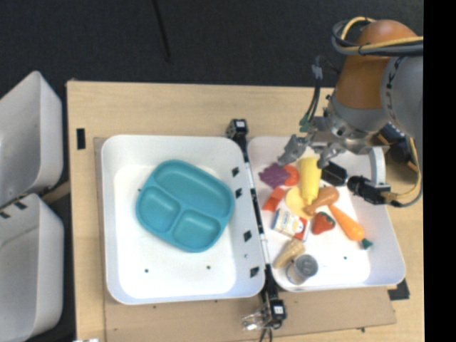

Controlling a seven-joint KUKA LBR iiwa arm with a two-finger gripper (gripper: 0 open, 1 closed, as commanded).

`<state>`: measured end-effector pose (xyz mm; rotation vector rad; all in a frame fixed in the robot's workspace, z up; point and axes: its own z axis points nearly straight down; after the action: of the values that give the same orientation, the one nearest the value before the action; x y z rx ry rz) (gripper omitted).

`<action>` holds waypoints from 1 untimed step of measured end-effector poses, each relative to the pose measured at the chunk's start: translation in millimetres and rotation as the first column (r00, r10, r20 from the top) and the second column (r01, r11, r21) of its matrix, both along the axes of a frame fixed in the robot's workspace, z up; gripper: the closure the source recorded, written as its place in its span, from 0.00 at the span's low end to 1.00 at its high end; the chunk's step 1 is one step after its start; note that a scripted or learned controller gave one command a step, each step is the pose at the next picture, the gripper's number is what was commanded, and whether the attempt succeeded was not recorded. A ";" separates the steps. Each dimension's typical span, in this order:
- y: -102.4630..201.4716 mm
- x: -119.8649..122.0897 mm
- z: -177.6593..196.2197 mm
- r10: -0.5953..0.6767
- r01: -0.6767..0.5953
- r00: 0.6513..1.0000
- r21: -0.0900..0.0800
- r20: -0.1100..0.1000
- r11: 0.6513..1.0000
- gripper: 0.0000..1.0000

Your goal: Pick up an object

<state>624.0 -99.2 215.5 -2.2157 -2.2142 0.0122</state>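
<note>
My gripper [311,152] hangs over the far part of the right bin [377,262], open, its fingers [293,149] spread to either side. Just below it lies a yellow banana-like piece [309,179], whose far end sits under the gap between the fingers; I see nothing held. Around it are a purple piece [273,174], an orange carrot [348,224], a red strawberry [323,224], a white packet [286,224], a cone [288,251] and a grey can [306,268].
The left bin [117,262] holds a blue divided tray [185,205]. A divider with black clips [251,212] runs between the bins. The arm's orange band [367,63] and cables [388,191] hang over the right bin's far right corner.
</note>
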 end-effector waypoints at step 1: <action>0.1 2.3 6.7 0.002 -0.002 1.000 0.000 0.012 1.000 0.00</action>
<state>626.3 -99.1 222.2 -2.2202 -2.2221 -0.0006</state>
